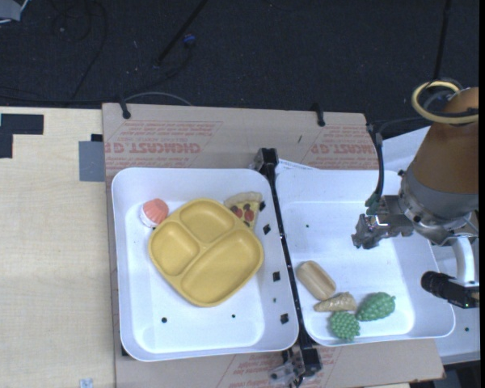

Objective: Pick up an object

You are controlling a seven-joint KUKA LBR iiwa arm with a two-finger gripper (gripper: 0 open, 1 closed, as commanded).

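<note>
In the right bin point(339, 196) lie a tan bread roll point(316, 280), a small beige piece point(336, 303) and two green bumpy toy foods point(375, 306) point(344, 326) near its front edge. My gripper point(371, 234) hangs over the right part of that bin, behind and to the right of the bread roll, with nothing visible between its dark fingers. The left bin point(145, 330) holds a yellow divided plate point(206, 251), a pink round toy point(154, 212) and a pizza slice point(244, 207).
A black divider point(276, 241) runs between the two bins. The arm's grey and orange body point(449, 160) covers the right bin's far right side. Cardboard point(226, 140) lies under the bins, and the wooden bench point(40, 257) spreads to the left.
</note>
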